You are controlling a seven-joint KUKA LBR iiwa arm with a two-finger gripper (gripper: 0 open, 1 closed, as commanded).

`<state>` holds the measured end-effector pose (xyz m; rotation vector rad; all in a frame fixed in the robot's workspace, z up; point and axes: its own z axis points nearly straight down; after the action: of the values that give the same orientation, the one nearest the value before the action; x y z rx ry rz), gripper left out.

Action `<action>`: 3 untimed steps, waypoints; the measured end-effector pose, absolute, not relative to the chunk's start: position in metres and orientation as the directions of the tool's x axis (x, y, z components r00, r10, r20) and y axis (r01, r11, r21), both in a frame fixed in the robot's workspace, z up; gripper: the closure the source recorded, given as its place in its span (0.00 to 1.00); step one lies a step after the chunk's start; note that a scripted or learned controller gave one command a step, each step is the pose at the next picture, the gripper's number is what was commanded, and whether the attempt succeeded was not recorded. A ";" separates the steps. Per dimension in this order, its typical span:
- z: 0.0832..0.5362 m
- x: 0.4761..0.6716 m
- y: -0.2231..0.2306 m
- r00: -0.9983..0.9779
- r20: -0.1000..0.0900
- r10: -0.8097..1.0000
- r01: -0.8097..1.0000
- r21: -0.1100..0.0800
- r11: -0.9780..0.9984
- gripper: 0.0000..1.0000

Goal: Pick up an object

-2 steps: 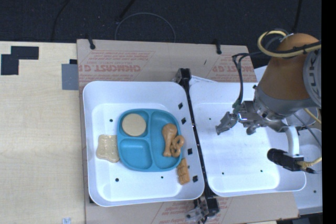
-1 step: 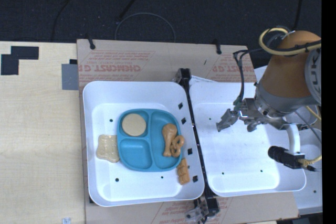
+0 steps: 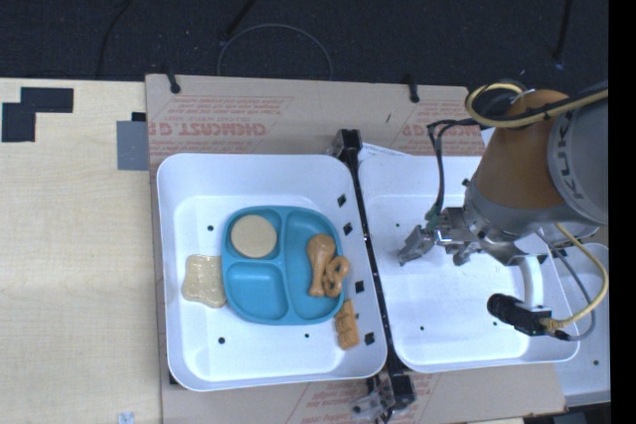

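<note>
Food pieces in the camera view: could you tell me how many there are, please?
4: round cracker and pretzel in the blue tray; pale piece beside its left edge; small piece at its lower right. Others may be hidden.

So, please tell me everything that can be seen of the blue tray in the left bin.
The blue tray looks like smooth plastic, with rounded corners and three compartments. It lies flat in the middle of the left bin. A round tan disc sits in its upper left compartment, and a brown pretzel-like piece lies in its right compartment. The lower left compartment holds nothing. A pale slice touches its left edge, and a small orange-brown piece lies at its lower right corner.
</note>
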<state>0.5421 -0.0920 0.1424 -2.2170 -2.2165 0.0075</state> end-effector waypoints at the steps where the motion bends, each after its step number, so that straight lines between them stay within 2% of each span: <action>1: 0.088 0.540 -0.091 0.000 0.002 1.000 1.000 -0.009 0.000 0.00; 2: 0.101 0.541 -0.093 0.007 0.002 1.000 1.000 -0.007 -0.007 1.00; 3: 0.163 0.544 -0.092 0.000 0.000 1.000 1.000 0.001 0.000 1.00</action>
<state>0.5439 -0.0921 0.1634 -2.2212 -2.2223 -0.0013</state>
